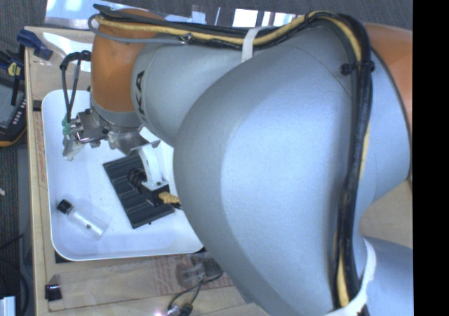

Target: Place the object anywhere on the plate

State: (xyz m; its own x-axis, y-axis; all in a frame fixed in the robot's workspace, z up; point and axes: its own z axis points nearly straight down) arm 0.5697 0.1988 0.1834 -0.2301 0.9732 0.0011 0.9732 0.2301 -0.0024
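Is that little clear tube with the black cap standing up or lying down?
Lying down: the clear tube rests lengthwise on the white bin's floor.

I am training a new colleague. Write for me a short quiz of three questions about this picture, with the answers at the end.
1. True or false: the small clear vial with a black cap lies inside the white bin.
2. What colour is the band above the wrist of the arm? A) green B) orange C) blue
3. Fill in the missing word: the cables that run along the top of the arm are black and ___.

Key: 1 true; 2 B; 3 yellow.
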